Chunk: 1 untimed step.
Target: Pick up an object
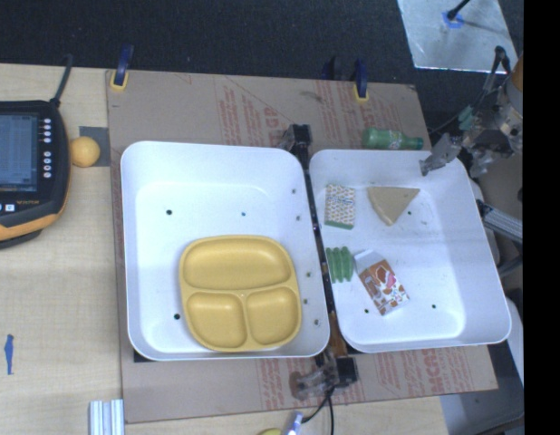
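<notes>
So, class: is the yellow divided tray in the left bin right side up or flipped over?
Right side up. The yellow divided tray lies flat in the left bin, its three hollow compartments facing upward, all empty.

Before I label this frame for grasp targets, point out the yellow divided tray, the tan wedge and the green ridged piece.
yellow divided tray (239, 290), camera view, the ridge between its compartments
tan wedge (391, 203), camera view, middle of its flat top
green ridged piece (340, 264), camera view, its centre
</notes>
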Tool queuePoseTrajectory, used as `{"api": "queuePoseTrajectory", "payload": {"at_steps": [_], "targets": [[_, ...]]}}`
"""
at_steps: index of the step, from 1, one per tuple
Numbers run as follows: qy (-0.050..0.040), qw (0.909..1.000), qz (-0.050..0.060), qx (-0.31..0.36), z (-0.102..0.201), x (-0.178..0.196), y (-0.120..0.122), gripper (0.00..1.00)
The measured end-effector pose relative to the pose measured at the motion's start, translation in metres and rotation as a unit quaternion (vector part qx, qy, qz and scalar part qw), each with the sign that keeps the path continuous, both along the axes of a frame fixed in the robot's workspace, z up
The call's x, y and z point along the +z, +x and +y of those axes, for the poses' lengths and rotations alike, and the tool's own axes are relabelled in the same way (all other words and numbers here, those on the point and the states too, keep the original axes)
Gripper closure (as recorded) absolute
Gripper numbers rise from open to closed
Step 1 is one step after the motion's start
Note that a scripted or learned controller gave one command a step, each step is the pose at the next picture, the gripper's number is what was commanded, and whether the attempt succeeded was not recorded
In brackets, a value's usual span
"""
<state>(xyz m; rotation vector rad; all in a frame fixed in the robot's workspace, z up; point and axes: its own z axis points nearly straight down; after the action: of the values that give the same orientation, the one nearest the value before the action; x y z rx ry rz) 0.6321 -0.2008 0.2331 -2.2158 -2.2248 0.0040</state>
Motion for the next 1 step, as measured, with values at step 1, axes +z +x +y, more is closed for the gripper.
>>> {"api": "queuePoseTrajectory", "payload": {"at_steps": [1], "targets": [[0.0004,1.0,0.002,0.001,0.0127,-0.1327,-0.0092,0.0]]}}
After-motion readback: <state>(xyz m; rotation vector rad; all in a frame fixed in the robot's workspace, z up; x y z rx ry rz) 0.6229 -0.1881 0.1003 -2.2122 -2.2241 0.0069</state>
